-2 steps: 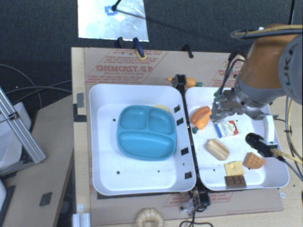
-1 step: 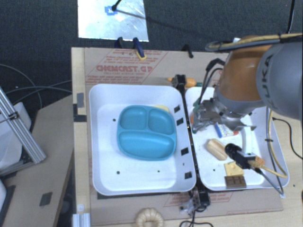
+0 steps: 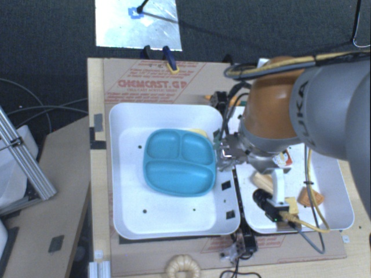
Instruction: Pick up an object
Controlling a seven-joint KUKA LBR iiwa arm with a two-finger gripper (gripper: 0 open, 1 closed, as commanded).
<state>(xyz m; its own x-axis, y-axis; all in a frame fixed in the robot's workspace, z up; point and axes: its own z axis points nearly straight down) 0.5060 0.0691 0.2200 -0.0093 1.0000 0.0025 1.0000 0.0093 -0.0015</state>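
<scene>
Blue plate [image 3: 178, 162] lies flat in the left bin [image 3: 124, 213], just left of the claw [image 3: 223, 149].
Claw state hidden, cannot tell; it may catch the bin's wall, or slip off the shallow plate rim.

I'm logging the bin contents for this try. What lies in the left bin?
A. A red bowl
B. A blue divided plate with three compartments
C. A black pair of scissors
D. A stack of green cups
B: a blue divided plate with three compartments lies near the middle of the left bin, with something pale yellow peeking out past its far edge.
</scene>
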